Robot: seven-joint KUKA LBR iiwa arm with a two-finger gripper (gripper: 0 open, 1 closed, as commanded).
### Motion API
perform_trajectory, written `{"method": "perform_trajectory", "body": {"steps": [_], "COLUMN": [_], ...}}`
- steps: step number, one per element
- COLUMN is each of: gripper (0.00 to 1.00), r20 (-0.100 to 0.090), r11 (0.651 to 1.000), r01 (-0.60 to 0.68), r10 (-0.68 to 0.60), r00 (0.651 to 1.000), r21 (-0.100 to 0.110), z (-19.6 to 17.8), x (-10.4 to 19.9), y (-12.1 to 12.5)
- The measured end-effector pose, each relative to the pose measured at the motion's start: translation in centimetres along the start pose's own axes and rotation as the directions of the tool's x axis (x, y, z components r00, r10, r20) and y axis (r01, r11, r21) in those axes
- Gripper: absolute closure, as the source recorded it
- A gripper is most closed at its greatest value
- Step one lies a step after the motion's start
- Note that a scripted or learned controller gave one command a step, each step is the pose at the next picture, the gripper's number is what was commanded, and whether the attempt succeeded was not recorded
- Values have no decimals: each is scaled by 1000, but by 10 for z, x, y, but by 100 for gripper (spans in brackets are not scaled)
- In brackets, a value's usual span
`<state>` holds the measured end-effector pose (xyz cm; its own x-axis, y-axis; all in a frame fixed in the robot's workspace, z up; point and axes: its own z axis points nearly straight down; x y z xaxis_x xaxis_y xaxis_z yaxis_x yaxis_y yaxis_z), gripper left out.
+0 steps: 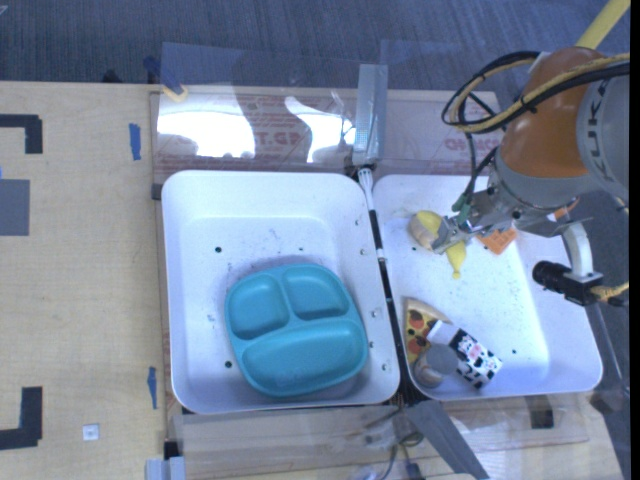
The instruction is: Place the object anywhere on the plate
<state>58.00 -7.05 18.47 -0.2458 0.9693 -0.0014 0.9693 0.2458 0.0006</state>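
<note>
Plate (295,333) first: it is blue, with 3 dips in it, and it sits in the left bin (190,268), near the front. It looks smooth and hard, so a thing could slide a bit when it lands. There is lots of room on it.

Next comes the right bin (560,353). A pizza slice toy (420,324), a small grey thing (432,370) and a black and white block (475,358) lie near its front. At the back lies a yellow banana toy (440,236), with an orange piece (497,239) beside it.

I think the banana toy is the thing to move. It looks light and firm, maybe a bit slippery and curved. The middle looks like the best spot to grab.

The gripper (458,226) is right at the banana toy, touching or almost touching. I cannot tell if the claw is released or clenched.
</note>
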Motion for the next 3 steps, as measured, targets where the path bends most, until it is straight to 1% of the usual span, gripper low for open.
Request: {"method": "perform_trajectory", "body": {"steps": [1,2,3], "gripper": [100,100,0], "r20": [-5,-3,-3], "r11": [999,979,979], "r01": [-46,-203,-206], "r10": [46,203,206], "r00": [999,979,979], "r21": [3,5,4], "z": [0,1,1], "x": [103,159,157], "y": [-51,-50,-50]}}
